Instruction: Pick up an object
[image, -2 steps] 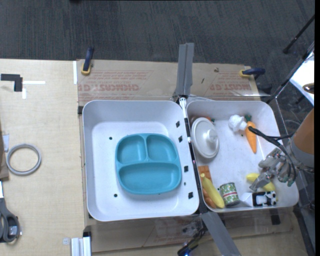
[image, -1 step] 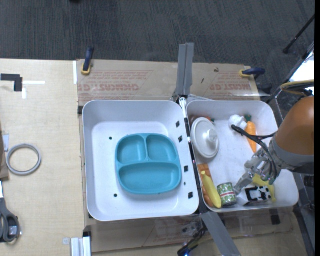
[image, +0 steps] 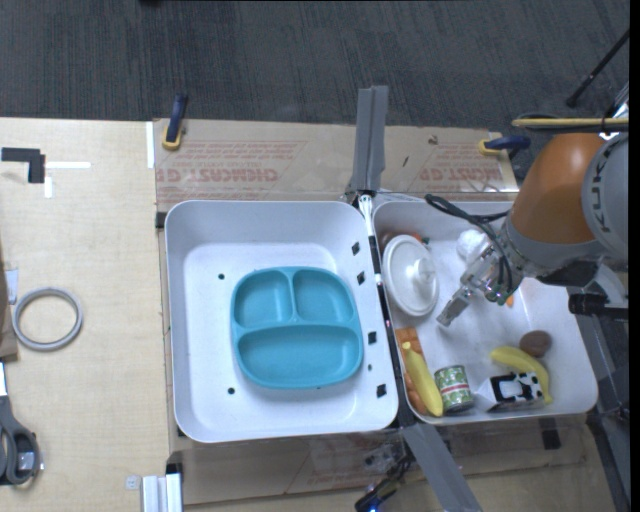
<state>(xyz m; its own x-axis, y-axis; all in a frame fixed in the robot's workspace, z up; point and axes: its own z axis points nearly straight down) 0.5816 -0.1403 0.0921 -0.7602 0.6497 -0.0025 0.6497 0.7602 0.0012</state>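
Our end effector (image: 456, 305) hangs low in the right bin; we cannot tell if it is apart or together. The white bowl (image: 411, 274) sits just left of it, maybe touching.

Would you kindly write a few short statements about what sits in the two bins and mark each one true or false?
1. The blue divided plate lies in the left bin. True.
2. The green can stands on the blue divided plate. False: it lies in the right bin, beside a banana.
3. The gripper hangs over the right bin. True.
4. The white round dish sits outside both bins. False: it is in the right bin, near the divider.
5. A roll of tape lies on the bench left of the bins. True.
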